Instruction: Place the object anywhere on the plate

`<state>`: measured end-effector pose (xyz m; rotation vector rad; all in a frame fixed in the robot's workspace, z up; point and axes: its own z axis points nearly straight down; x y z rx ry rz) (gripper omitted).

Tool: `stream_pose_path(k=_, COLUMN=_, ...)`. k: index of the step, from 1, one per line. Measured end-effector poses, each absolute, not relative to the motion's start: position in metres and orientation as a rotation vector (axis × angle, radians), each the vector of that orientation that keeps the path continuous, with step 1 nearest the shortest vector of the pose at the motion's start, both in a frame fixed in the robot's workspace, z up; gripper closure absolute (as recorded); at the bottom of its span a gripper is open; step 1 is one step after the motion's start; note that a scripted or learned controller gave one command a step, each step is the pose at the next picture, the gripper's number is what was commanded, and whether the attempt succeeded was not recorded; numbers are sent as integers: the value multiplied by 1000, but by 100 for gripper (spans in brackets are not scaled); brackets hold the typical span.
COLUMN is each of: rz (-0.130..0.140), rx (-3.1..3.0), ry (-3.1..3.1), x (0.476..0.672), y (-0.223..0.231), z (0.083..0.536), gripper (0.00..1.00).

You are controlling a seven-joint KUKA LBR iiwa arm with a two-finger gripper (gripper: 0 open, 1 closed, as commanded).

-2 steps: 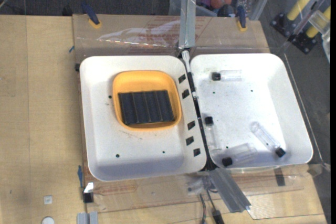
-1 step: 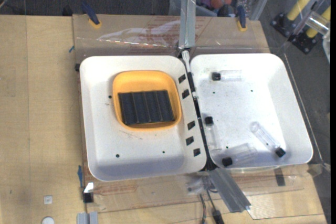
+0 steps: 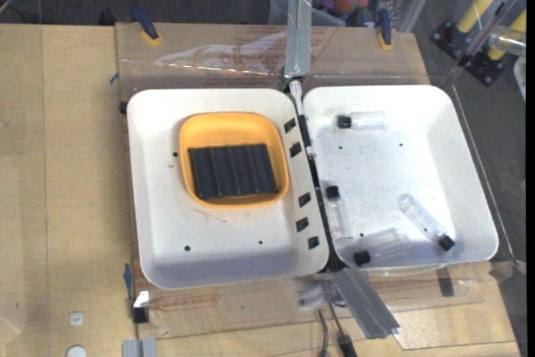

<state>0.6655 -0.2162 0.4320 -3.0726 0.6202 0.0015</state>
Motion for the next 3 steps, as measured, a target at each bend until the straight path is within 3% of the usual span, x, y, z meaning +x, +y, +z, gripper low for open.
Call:
stream_pose_path(k=1, rz=3, rx=-3118, ry=309, x=669, y=-221, z=431, gripper=100)
stream_pose_path(k=3, rz=3, rx=-3118, ry=306, x=669, y=-220, z=431, gripper=100)
